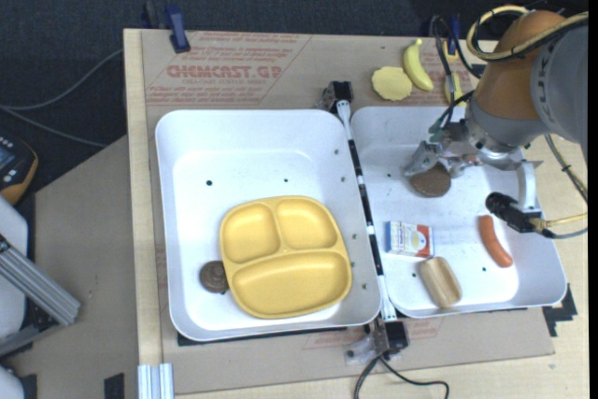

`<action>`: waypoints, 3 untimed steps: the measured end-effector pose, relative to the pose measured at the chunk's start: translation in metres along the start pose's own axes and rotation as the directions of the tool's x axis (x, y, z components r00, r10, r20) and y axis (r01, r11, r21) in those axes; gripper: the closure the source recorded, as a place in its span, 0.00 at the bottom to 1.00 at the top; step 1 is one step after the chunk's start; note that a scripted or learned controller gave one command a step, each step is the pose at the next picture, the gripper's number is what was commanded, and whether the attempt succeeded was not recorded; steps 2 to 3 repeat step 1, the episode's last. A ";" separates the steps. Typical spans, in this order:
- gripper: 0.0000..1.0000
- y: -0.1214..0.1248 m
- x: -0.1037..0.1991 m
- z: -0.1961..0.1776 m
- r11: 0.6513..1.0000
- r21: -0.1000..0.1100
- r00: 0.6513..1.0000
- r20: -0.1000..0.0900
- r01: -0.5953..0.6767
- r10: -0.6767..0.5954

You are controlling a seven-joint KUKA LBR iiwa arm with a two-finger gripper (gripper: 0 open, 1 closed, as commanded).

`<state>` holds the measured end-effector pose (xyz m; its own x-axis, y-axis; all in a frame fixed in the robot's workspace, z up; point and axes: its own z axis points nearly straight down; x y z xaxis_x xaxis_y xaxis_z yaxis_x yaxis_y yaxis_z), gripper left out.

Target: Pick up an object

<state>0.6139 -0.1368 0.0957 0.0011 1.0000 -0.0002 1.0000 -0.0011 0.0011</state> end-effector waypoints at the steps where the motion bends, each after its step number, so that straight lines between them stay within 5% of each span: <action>1: 1.00 -0.035 0.082 -0.095 1.000 -0.006 1.000 -0.003 0.009 -0.009; 3: 1.00 -0.035 0.082 -0.095 1.000 -0.006 1.000 -0.003 0.009 -0.009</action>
